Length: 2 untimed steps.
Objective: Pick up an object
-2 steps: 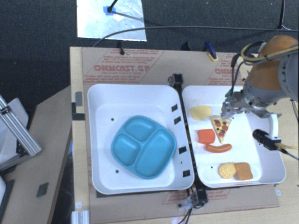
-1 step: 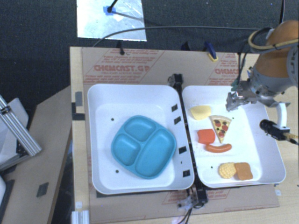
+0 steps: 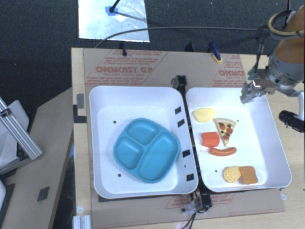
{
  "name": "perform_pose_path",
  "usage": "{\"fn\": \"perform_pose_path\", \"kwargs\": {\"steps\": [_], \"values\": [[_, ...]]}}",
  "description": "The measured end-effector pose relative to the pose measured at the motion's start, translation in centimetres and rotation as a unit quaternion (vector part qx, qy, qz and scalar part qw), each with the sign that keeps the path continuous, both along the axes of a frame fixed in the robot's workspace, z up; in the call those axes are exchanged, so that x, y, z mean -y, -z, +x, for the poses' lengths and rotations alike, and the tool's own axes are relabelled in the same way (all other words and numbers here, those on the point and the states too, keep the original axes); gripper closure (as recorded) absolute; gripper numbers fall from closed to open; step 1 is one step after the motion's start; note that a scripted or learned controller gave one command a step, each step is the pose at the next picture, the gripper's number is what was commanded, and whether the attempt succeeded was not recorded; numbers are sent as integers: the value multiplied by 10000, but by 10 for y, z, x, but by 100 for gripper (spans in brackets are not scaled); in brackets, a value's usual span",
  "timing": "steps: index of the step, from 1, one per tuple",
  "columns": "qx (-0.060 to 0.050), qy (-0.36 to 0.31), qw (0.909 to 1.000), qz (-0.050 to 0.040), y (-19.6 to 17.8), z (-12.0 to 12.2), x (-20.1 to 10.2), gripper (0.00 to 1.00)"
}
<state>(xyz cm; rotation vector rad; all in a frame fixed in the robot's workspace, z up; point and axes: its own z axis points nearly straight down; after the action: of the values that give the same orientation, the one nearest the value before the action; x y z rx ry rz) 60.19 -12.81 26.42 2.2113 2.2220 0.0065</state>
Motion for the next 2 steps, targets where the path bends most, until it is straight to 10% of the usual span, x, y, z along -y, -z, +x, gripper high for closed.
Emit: {"fn": "perform_pose_path", "kwargs": {"steps": [2], "values": [[-36, -25, 10000, 17, 9, -30, -97, 100]]}}
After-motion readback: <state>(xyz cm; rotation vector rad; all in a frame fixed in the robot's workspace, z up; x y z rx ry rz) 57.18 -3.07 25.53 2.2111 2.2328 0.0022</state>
